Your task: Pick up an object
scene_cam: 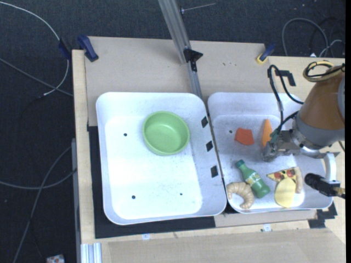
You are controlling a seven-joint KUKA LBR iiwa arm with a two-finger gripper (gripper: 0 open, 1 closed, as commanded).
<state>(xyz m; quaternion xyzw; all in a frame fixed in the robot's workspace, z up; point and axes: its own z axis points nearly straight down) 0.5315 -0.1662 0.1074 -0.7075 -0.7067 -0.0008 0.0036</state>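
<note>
No object can be seen lifted: everything in the right bin [219, 106] rests on its floor, so the pick is judged not yet made. The carrot [266, 131], an upright orange piece, lies closest to the gripper [270, 152] and is taken as the likely target; it stands just above the gripper and appears to touch it or nearly so. The state of the jaws cannot be told, as they are small and blurred against the bin floor, and nothing is seen held in them. To the left of the carrot, just beside it, an orange-red wedge [244, 137] lies. Below the carrot a green bottle [253, 179] is found, with a croissant [242, 194] touching its lower left. A pizza slice [285, 175] and a yellow piece [285, 193] lie below the carrot to its right. Well left of the carrot, in the left bin [112, 147], a green bowl [166, 133] sits. Both bins are carried by the counter [137, 64].
</note>
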